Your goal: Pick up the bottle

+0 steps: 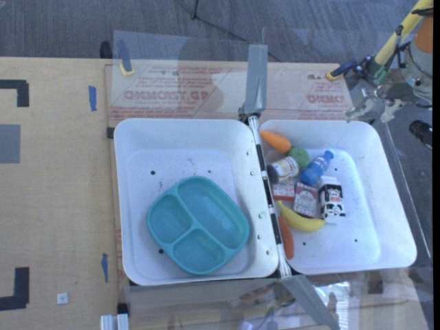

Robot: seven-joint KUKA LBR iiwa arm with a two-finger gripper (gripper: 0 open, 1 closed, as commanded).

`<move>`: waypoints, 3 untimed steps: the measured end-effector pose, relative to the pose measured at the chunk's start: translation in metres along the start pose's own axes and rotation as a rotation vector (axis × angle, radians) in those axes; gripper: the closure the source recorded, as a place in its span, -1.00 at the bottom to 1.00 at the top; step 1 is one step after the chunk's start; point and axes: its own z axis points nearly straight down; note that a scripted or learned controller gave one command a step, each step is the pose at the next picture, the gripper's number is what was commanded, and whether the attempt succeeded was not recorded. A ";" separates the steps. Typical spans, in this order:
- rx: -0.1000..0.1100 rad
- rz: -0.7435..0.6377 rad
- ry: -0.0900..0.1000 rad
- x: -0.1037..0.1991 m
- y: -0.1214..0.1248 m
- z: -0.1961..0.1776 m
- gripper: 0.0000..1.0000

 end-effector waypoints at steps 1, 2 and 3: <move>-0.022 -0.055 -0.003 0.040 -0.051 0.137 -1.00; -0.025 -0.052 -0.003 0.039 -0.051 0.125 1.00; -0.024 -0.052 -0.003 0.039 -0.051 0.125 -1.00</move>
